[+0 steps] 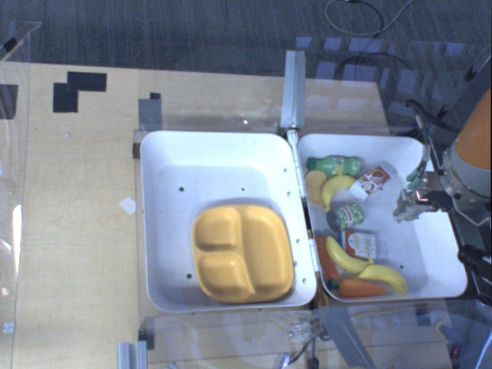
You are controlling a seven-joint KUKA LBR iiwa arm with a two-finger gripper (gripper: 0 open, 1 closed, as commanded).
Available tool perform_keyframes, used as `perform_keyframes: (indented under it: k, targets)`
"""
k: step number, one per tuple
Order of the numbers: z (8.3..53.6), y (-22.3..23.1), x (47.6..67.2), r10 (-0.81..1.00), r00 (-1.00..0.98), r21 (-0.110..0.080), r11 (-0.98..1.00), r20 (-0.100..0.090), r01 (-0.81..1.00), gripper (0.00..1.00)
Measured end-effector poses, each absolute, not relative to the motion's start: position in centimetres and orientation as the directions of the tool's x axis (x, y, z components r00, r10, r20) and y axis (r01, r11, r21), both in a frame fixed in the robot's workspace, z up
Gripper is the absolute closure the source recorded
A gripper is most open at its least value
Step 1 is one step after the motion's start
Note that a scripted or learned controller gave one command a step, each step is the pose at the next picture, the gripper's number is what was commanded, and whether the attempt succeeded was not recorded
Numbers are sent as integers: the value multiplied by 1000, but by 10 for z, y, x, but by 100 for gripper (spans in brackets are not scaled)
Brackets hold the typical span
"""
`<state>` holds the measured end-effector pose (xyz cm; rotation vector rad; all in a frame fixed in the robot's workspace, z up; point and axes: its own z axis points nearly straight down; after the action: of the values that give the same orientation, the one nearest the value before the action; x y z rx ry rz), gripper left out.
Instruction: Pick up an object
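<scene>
The right white bin (440, 281) holds several toy foods along its left side. A green bottle (334, 164) lies at the top, with a small white and red carton (372, 181) to its right. Below them are a short banana (337, 187), a green-labelled can (347, 214), a red packet (359, 244), a longer banana (363, 265) and an orange carrot (361, 288). My gripper (410, 204) hangs over the bin's bare right half, to the right of the can and apart from every object. Nothing shows in its grasp.
A yellow divided plate (242, 250) lies in the left bin (173, 167). A metal divider post (293, 91) stands between the bins at the back. The arm's grey body and orange band (473, 148) fill the right edge. Cables lie on the floor behind.
</scene>
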<state>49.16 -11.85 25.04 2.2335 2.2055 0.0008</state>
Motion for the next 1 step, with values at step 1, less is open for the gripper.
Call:
perform_keyframes:
  k: [1]
  targets:
    - [258,-118,494,1000,5,2,-5,-3,1000,100]
